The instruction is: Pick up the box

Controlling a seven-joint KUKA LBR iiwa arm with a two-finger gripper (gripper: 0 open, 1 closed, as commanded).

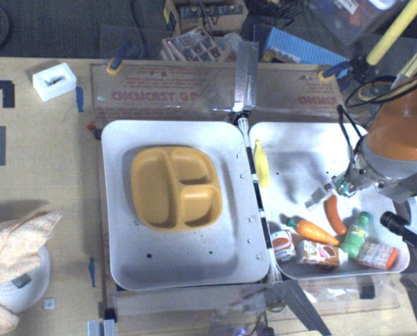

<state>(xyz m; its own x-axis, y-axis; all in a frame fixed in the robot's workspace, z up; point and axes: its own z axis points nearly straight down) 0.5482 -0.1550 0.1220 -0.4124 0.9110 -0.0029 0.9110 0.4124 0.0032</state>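
The box (319, 253), a small orange-and-white carton, lies flat near the front edge of the right bin (299, 145), just below a carrot (313, 229). My gripper (325, 193) hangs over the middle of that bin, up and slightly right of the box and well apart from it. It points down-left, next to a red-orange sausage-shaped piece (334, 215). Nothing shows in its grasp. The arm's orange band (397, 131) is at the right.
Crowded around the box are a red-and-white packet (282, 243), a green bottle (355, 234) and a pink packet (376, 255). A yellow banana-like piece (261, 163) lies by the divider. The left bin (117, 208) holds a yellow divided tray (175, 186).
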